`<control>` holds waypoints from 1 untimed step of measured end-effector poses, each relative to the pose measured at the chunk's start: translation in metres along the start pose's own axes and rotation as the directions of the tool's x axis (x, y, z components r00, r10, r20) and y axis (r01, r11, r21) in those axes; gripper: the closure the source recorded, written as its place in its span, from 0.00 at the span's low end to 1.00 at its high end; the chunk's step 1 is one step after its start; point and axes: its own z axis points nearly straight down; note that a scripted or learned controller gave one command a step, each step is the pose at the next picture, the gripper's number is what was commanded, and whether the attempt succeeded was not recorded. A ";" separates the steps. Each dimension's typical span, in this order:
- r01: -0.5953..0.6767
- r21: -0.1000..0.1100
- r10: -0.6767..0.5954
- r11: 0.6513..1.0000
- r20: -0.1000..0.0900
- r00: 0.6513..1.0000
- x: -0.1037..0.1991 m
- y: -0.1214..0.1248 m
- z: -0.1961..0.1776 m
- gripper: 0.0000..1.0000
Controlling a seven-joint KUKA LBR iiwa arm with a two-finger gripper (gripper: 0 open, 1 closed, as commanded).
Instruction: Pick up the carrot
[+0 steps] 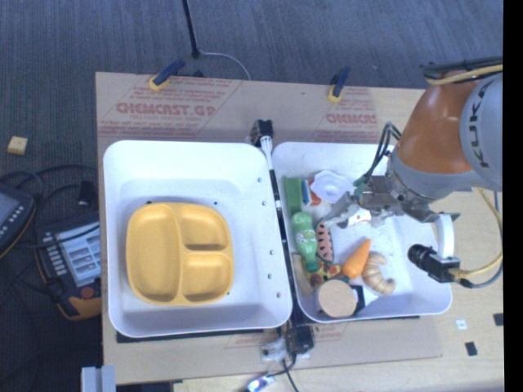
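Just above the carrot point(357, 259) — hand point(353, 211), grip state unclear — right bin point(425, 302)

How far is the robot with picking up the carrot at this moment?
Done: the arm has reached over the right bin, and the gripper hangs just above the carrot. In hand: nothing; the carrot lies on the bin floor beside the croissant, not between the fingers. Left: go down, close on the carrot and lift it.
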 end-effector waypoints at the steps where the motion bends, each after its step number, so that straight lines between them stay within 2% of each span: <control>1: 0.200 0.000 -0.200 0.980 0.000 0.980 -0.018 -0.022 0.083 0.00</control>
